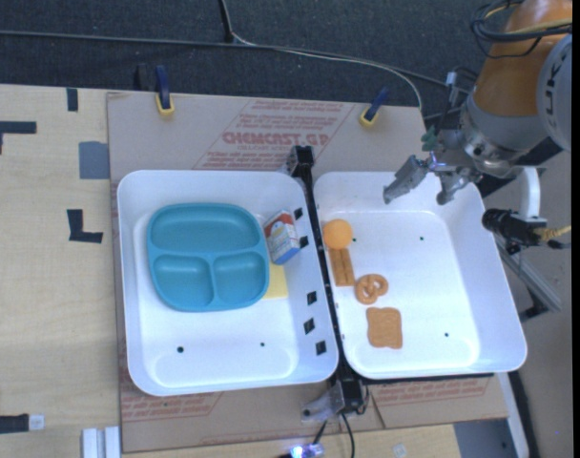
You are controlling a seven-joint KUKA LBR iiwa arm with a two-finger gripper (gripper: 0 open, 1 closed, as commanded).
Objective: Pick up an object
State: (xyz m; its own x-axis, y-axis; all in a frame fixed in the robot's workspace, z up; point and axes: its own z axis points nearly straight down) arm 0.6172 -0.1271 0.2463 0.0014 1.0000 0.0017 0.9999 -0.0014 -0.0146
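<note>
- Pincer [425, 186] spread open, holding nothing, above right bin [462, 256] at its 12 o'clock rim.
- Pretzel [371, 287], cracker [384, 327] lie toward its 7 o'clock.

Two shallow white plastic bins sit side by side at frame centre, the left bin [137, 351] touching the right bin [481, 342]. In the left bin, a blue three-compartment plastic plate [207, 256] lies upper left; a small milk carton [283, 236] stands against its right edge. In the right bin, along its left side, top to bottom: an orange ball [338, 234], a flat orange strip [342, 268], a pretzel-shaped piece [371, 287], a square orange cracker [384, 327]. The two-finger gripper [425, 186] hangs over the right bin's upper edge.
</note>
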